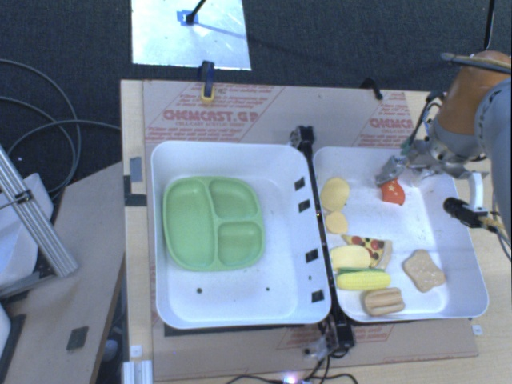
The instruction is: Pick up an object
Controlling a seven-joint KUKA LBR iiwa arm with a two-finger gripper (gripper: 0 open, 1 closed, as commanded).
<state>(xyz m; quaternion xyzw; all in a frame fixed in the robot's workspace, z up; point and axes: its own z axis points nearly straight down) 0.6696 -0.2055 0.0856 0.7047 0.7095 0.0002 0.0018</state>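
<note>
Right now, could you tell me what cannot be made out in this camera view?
- Tool: small and blurred above the small red toy piece; contact unclear.
- Grey arm with orange band: cut off by the right edge.
- Slice-shaped toy beside the yellow banana-like piece: print too small.

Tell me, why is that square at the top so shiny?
In the camera view, the metal sheet throws back the light as pale glare, crossed by a thin dark shadow line; the white bins look bright and sharp, while the gripper looks a bit blurry.
</note>
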